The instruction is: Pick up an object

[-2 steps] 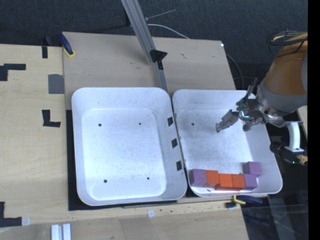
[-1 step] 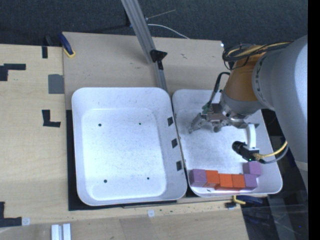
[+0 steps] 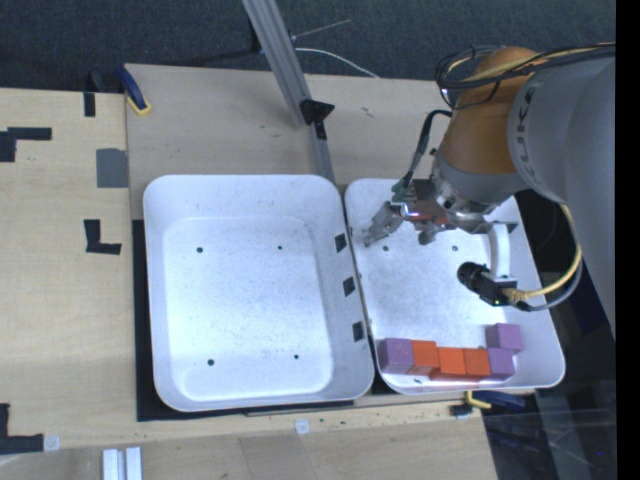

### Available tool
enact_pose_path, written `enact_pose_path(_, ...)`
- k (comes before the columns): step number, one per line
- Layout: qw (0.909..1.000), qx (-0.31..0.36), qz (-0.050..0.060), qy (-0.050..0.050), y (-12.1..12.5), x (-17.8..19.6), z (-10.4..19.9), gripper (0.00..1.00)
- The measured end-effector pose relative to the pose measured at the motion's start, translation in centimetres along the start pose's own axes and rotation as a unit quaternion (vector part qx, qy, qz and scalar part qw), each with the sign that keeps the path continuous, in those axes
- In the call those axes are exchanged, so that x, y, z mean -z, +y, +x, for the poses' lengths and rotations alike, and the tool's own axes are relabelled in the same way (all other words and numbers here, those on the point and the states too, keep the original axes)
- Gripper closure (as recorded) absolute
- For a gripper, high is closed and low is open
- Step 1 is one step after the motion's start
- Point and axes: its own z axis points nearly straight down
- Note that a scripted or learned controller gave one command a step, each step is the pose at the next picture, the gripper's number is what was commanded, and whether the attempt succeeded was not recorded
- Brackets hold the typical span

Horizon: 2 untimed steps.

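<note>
- Gripper sat over the upper part of the right bin, near its 11 o'clock corner; the fingers looked spread apart with nothing between them.
- Blocks lay in a row along the right bin's 6 o'clock edge: purple block, orange blocks, and a second purple block at the 5 o'clock end.
- Gripper was well apart from the row, which lay toward 6 o'clock from it.
- Left bin held no pickable item that I could make out.
- Judgement: pick not done. Approach, descent, closing and lift all remained.
</note>
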Motion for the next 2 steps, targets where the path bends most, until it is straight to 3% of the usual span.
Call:
enact_pose_path(1, 1.0000, -0.002, 0.004, -0.001, -0.2, -0.5, -0.3, 0.00)
enact_pose_path(2, 1.0000, -0.002, 0.000, -0.002, 5.2, 2.8, -3.0, 0.00)
